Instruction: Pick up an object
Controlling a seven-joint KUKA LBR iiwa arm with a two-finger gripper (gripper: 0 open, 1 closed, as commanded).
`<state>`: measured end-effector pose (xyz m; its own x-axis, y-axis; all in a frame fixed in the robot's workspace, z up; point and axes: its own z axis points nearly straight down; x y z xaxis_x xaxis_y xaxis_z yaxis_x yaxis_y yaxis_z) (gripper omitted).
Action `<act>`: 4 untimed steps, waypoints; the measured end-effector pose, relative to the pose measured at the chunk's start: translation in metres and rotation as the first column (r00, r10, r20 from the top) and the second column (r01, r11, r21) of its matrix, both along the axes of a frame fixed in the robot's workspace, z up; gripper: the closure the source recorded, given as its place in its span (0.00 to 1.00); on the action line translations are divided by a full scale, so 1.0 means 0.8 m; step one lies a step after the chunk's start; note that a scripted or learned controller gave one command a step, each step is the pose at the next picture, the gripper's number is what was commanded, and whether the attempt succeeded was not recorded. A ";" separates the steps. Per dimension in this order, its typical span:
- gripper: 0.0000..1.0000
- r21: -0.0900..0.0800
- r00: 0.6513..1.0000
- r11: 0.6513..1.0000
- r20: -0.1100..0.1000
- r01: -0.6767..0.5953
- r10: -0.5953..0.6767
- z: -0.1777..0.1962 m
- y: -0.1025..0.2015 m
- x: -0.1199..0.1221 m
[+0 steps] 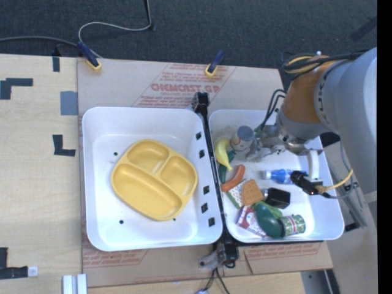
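Note:
My gripper (256,147) hangs low in the right bin (327,216), near its back left part. Just left of it stands a small grey cup (244,134), with a yellow banana (222,154) beside that. Below the gripper lie a red sausage (233,177), a tan cracker (252,192), a blue-and-white bottle (278,176) and a black block (278,196). At the front of this bin are a green vegetable (267,219), a small can (294,225) and a red-and-white card (244,216).
The left bin (98,133) holds a yellow divided plate (154,179). A black clip (200,100) sits where the two bins meet at the back. Yellow clamps (89,56) (214,67) pin the cardboard sheet under the bins. The arm's grey body (346,103) covers the right bin's back right corner.

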<state>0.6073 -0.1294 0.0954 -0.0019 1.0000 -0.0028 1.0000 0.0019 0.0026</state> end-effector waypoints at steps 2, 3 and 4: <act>1.00 0.006 0.999 1.000 -0.054 -0.003 0.003 -0.005 -0.001 0.056; 0.00 0.007 0.999 1.000 -0.054 -0.003 0.004 -0.005 0.000 0.056; 0.00 -0.003 0.998 1.000 -0.059 -0.002 0.002 -0.015 0.022 0.063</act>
